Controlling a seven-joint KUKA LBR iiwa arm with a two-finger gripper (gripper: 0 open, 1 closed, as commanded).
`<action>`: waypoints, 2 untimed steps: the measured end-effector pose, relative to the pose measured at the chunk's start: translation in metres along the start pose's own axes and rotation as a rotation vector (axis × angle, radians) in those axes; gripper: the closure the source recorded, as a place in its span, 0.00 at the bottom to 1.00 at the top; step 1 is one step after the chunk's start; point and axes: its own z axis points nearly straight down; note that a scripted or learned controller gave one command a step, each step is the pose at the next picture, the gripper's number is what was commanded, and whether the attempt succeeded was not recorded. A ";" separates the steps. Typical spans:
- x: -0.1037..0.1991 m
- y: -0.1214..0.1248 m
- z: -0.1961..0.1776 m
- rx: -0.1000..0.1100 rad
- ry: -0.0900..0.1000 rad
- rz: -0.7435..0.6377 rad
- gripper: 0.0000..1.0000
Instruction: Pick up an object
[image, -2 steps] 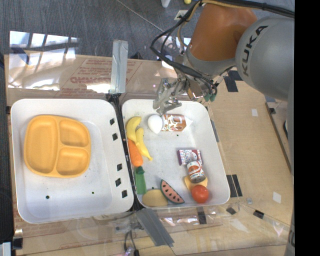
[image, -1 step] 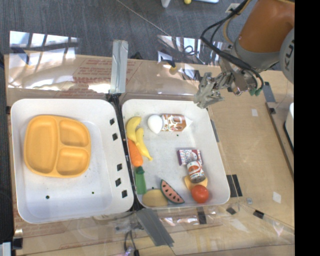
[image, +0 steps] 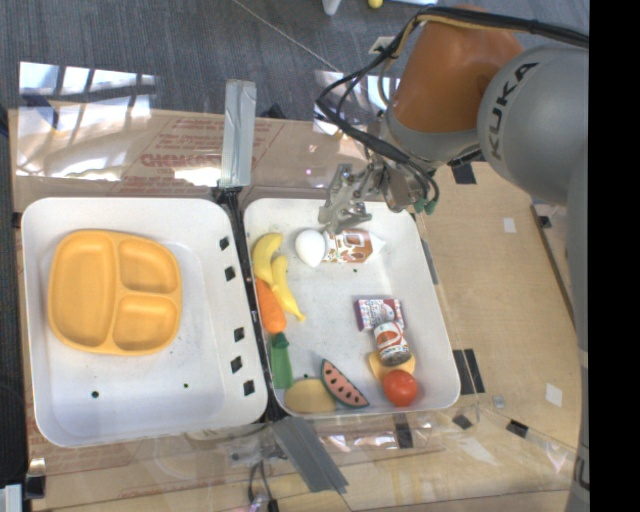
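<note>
My gripper (image: 345, 212) hangs over the back edge of the right bin (image: 432, 300), fingers a little apart and nothing between them. Just below it lie a white egg (image: 311, 247) and a red-and-white packet (image: 351, 246). Along the bin's left wall are a banana (image: 270, 268), a carrot (image: 272, 308) and a green piece (image: 281, 362). A maroon box (image: 378, 311), a can (image: 392, 343), a tomato (image: 400, 387), a watermelon slice (image: 343, 384) and a pale yellow lump (image: 310, 397) lie toward the front.
The left bin (image: 60, 410) holds a yellow divided plate (image: 115, 292). A strip of grey tape (image: 237, 130) runs behind the wall between the bins. Cables (image: 350, 90) loop from the arm above the right bin's back edge.
</note>
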 end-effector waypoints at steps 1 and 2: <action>-0.002 -0.001 -0.013 0.003 -0.006 -0.001 1.00; 0.005 -0.043 -0.064 0.006 -0.006 -0.143 1.00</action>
